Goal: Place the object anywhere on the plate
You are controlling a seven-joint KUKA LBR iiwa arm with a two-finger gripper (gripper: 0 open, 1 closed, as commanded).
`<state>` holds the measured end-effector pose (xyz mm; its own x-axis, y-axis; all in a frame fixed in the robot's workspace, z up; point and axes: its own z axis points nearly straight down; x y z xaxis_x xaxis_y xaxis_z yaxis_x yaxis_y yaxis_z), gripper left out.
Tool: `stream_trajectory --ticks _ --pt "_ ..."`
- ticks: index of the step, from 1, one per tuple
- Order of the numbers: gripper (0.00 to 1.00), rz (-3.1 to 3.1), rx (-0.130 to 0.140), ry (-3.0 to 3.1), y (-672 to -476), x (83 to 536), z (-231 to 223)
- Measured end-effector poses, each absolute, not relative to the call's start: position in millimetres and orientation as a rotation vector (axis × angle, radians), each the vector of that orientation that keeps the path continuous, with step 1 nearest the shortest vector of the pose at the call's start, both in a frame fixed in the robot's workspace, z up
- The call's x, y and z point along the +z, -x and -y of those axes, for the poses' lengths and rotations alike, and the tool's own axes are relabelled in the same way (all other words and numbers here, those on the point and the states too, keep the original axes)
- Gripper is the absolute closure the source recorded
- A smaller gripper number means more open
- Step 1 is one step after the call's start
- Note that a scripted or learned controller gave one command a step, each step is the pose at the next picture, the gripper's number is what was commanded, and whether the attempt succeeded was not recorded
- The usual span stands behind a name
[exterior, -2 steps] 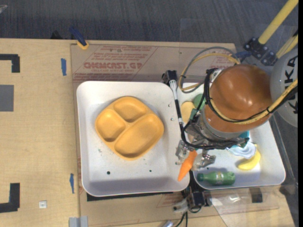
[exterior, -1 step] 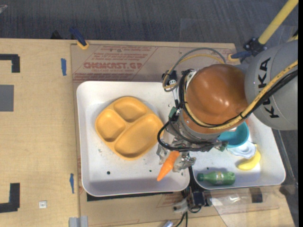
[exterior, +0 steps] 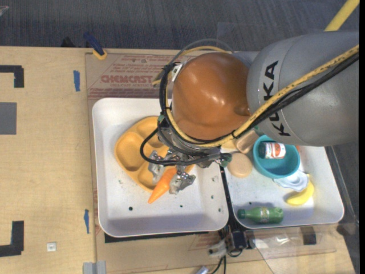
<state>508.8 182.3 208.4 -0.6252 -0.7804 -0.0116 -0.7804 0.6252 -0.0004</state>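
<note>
An orange-yellow divided plate (exterior: pixel 132 148) lies in the left white bin (exterior: pixel 108 170), partly hidden under the arm's wrist. An orange carrot (exterior: pixel 159 188) slants down-left at the plate's lower right edge, with its thin tip over the bin floor. My gripper (exterior: pixel 170 177) hangs below the orange band, and its metal fingers (exterior: pixel 183 180) stand on either side of the carrot's thick upper end, shut on it. The wrist hides the plate's right part.
In the right bin (exterior: pixel 331 210) sit a teal bowl (exterior: pixel 288 165) holding a small can (exterior: pixel 275 150), a tan round piece (exterior: pixel 242 166), a yellow banana (exterior: pixel 302 194) and a green bottle (exterior: pixel 260 213). A black cable runs along the divider between the bins.
</note>
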Motion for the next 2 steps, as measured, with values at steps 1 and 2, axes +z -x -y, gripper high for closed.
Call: stream_trajectory --ticks 1,2 --pt "1.0 -2.818 0.007 1.347 -510.9 218.9 -182.3" --pt "1.0 -2.809 0.01 1.344 -512.4 230.0 -185.2"
